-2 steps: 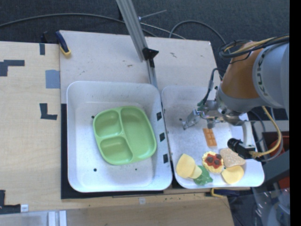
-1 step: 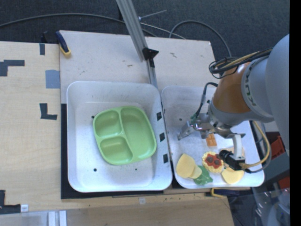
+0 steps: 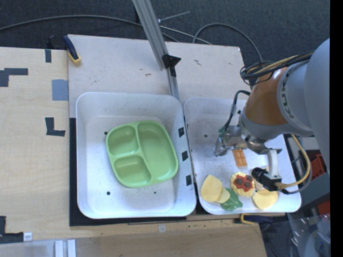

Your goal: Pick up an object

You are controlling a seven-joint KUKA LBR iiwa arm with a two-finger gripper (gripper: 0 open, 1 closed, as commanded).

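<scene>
The gripper (image 3: 222, 146) hovers in the right bin (image 3: 206, 116); finger opening cannot be determined. Risk: descent onto bare floor, missing the toy food (image 3: 242, 182).

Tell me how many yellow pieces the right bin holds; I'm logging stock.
2: one yellow piece at the bin's near left, another at its near right corner. The arm may hide more.

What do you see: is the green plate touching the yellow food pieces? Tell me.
Apart. The camera view shows the green plate lying in the left bin, while the yellow food pieces lie in the right bin, with both bin walls between them.
</scene>
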